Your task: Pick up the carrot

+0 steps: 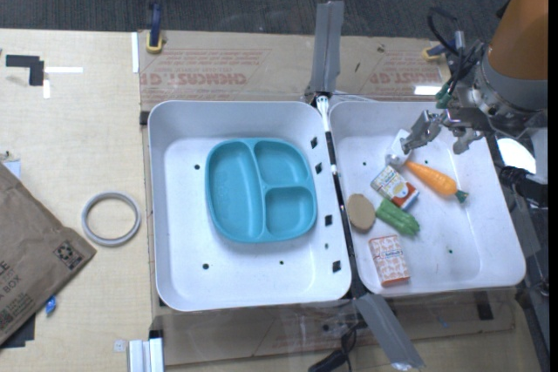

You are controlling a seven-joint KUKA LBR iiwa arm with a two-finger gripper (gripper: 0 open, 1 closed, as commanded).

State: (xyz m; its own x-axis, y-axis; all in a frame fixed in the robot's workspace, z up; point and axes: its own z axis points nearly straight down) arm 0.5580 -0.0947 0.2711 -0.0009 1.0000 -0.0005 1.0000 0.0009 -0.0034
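Carrot is lying slantwise in the right bin, just right of a little snack box. Gripper hovers just above its left tip, can't tell the jaws' state. I'd straddle the fat middle, clear of that box.

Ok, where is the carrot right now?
The carrot lies in the right bin, toward its upper middle, just below the gripper and right of a small carton and a green vegetable.
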